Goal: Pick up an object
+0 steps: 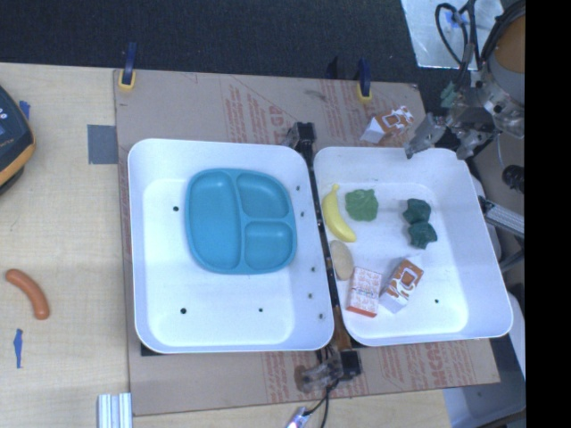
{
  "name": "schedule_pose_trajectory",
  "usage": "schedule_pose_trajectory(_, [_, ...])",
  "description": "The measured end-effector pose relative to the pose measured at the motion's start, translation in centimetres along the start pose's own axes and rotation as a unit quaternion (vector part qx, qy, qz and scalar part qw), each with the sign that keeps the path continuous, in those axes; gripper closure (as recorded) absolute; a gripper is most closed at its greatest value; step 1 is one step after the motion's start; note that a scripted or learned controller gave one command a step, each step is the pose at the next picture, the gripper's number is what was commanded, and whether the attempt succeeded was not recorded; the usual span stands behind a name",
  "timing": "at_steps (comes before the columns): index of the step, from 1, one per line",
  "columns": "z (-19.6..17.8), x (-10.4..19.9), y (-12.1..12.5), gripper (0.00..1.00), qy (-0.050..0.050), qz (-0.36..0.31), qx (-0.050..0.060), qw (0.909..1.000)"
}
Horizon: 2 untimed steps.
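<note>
The jaws (437, 136) hang at the upper right, over the far rim of the right bin (486, 257); their prongs look spread and bare, with nothing between them. Just left of them, outside the bin on the cardboard sheet (232, 105), lies a small orange-and-white carton (390, 125).

Inside the right bin, well apart from the jaws, sit 2 dark green lumps (418, 222) close together, a lighter green piece (361, 204), and a yellow banana (337, 215) along the left wall. Below the banana rests a pale oval piece (342, 259), and beside it a red-and-white packet (364, 292) touching another orange-and-white carton (403, 284).

The left bin (152, 239) holds a blue 3-compartment plate (241, 220).

Further out on the worktop (53, 212), a sausage (28, 292) lies at the left, and a dark device with an orange edge (12, 141) shows at the far left edge.
</note>
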<state>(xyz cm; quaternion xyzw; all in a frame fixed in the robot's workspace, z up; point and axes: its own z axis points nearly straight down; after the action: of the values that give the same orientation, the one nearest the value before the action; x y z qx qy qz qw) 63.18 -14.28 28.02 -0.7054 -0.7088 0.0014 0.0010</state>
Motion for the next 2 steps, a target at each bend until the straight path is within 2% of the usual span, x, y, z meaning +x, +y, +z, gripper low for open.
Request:
schedule_pose_trajectory(1, [14.4,-6.1,-0.8,0.0,0.0,0.001,0.002,1.0])
schedule_pose_trajectory(2, [18.9,-5.4,-2.9,0.0,0.0,0.0,0.0,1.0])
